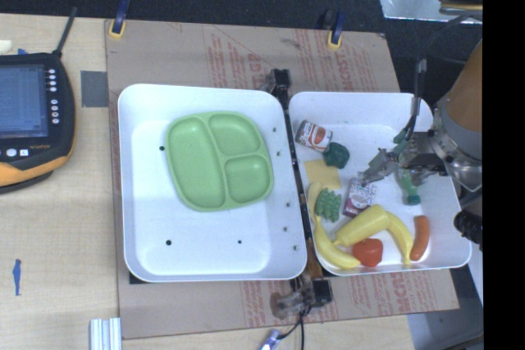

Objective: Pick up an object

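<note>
Camera view, from above. The end effector hangs low in the right bin, its prongs narrowly spread and holding nothing, just above a small packet. Nearby lie a banana, a tomato, a carrot and a can. The left bin carries a green divided plate. The packet is probably light, thin and crinkly, so it may slip; pinching across its short edges looks safest.
</note>
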{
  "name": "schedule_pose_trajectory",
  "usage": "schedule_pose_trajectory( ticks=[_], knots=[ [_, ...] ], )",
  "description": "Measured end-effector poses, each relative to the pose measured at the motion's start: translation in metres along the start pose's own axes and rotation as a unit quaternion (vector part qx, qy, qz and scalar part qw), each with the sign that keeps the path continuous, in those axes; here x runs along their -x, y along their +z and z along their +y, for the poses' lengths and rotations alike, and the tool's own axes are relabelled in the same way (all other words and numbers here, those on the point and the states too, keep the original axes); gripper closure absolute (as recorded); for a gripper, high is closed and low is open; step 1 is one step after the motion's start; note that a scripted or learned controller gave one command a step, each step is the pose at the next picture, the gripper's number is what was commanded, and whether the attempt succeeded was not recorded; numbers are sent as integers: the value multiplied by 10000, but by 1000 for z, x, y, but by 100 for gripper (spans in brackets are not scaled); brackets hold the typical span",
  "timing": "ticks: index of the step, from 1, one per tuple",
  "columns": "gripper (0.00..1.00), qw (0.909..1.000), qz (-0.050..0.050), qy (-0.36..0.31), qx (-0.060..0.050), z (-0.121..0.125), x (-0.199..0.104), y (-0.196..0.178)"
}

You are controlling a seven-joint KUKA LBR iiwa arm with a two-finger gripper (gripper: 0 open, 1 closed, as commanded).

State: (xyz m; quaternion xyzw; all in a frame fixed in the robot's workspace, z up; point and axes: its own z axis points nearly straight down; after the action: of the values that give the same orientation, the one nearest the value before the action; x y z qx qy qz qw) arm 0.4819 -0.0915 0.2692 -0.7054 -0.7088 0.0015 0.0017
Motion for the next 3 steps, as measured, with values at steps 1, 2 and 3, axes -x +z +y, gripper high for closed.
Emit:
schedule_pose_trajectory(
  ticks=[1,2,3],
  knots=[
    [0,10000,-3,2,-12,56,39,87],
    [0,10000,-2,3,-10,69,66,147],
    [0,10000,0,-7,-6,36,23,178]
  ],
)
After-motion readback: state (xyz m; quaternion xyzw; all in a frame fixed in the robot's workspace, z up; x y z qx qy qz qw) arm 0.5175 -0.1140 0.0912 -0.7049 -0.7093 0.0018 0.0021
